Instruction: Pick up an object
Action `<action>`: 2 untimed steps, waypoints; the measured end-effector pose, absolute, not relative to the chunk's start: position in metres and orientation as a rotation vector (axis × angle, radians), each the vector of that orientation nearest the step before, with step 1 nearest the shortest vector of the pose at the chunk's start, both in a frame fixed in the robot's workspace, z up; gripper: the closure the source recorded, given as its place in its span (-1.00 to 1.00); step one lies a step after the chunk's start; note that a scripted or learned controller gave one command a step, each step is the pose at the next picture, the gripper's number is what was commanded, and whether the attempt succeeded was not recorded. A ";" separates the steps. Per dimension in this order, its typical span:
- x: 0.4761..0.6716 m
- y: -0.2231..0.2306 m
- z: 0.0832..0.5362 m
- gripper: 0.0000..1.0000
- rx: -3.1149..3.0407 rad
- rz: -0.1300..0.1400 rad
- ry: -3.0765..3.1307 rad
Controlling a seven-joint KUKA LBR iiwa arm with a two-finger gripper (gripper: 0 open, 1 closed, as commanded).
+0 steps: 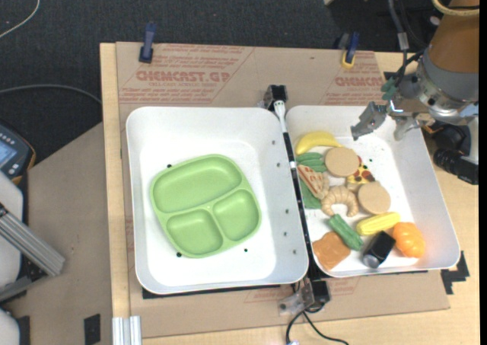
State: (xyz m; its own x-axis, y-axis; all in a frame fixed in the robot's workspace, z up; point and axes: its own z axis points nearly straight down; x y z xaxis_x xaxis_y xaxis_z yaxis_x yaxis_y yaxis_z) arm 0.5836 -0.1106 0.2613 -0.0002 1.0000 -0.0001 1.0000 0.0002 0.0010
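A heap of toy food fills the right-hand bin (426, 176): a yellow banana (316, 140) at the far end, two round tan cookies (342, 161) and (374, 198), a croissant (340, 199), a pizza slice (311, 180) lying on a green leaf-like piece, a corn cob (378, 222), a green pickle-shaped piece (346, 231), a slice of toast (330, 250), a small black block (377, 248) and an orange fruit (409, 238) at the near end. Any of these could serve as the object to pick up; none has been lifted.

The gripper (384, 120) hangs over the bin's far right corner, above and beside the pile, its two grey fingers spread wide with nothing between them. By the look of it the task is barely begun: the descent, the closing and the lift are all left to do, and the crowded items may make a clean grasp hard.

The left-hand bin (144, 183) holds a green three-compartment plate (205, 203). Both bins sit side by side on a cardboard sheet (228, 73) clamped with blue clips (146, 40) to the bench, over dark carpet with cables.
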 end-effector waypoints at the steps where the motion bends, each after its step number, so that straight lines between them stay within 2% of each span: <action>1: 0.565 -0.012 0.180 -1.00 2.219 -0.006 2.240; 2: 0.568 -0.019 0.196 1.00 2.221 0.003 2.220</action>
State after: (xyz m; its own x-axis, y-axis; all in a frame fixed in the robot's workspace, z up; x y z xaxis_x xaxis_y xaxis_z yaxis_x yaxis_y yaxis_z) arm 0.5679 -0.0192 0.1955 0.0004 1.0000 0.0003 1.0000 -0.0004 0.0022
